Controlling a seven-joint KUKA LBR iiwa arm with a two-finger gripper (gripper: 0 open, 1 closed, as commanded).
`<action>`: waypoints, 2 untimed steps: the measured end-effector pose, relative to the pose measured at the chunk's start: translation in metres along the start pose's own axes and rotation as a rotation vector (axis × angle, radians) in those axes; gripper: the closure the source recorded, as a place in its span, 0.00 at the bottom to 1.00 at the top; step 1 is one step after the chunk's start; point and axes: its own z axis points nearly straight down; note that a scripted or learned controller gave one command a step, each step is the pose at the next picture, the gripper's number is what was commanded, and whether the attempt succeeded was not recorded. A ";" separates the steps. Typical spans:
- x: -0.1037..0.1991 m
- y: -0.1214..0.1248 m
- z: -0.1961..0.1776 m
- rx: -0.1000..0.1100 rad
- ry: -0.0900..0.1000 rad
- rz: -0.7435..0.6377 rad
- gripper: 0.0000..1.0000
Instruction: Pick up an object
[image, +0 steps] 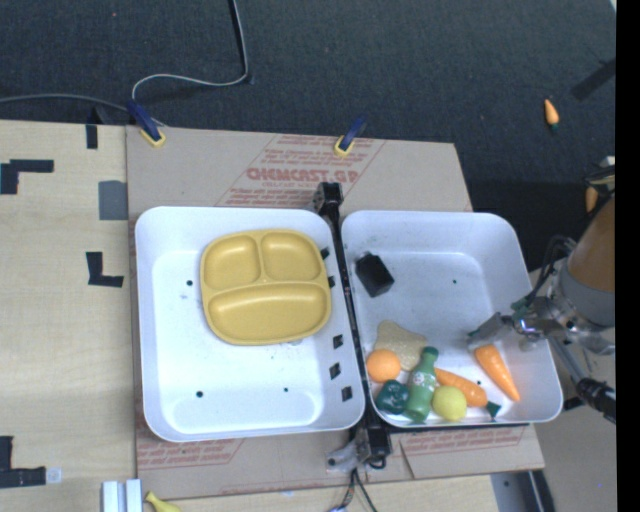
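Camera view: your gripper hangs at the right bin's 3 o'clock edge; whether it is apart or together cannot be told. Just below it lies a carrot. At 6 o'clock cluster an orange, green bottle and lemon. The left bin bears a yellow divided tray.

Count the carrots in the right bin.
2. One carrot lies near the right wall, just under the claw. A smaller carrot lies left of it, beside the lemon. The food pile could hide more.
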 end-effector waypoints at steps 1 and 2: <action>0.017 0.001 0.071 -0.005 -0.002 0.001 0.00; 0.017 0.002 0.061 -0.007 -0.005 0.002 1.00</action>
